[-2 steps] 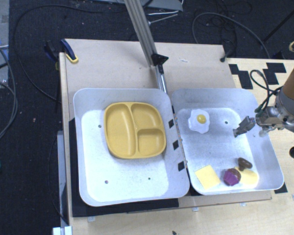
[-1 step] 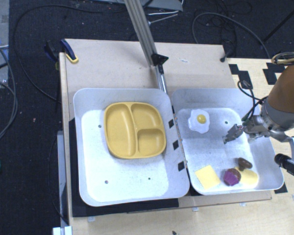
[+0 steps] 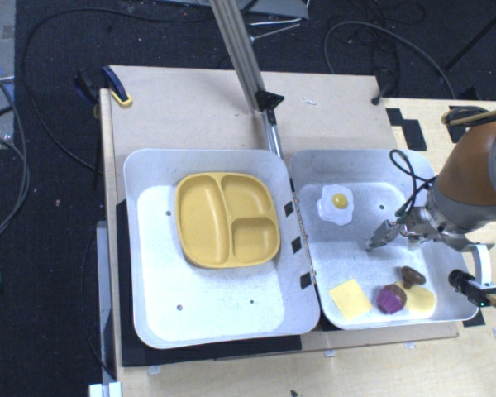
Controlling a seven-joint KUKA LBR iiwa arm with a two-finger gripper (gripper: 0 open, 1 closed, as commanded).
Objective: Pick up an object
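A smooth, matt plastic look is shown by the yellow divided plate (image 3: 228, 220); the white bins (image 3: 149, 304) appear faintly speckled

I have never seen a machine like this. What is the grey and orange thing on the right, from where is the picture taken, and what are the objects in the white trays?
It is a robot arm; its gripper is meant to pick up an object. One camera looks down from above at a slant. The left bin holds a yellow divided plate. The right bin holds a toy fried egg, a yellow square, a purple piece, a brown piece and a pale yellow piece. The gripper hangs over the right bin, with nothing seen in it.
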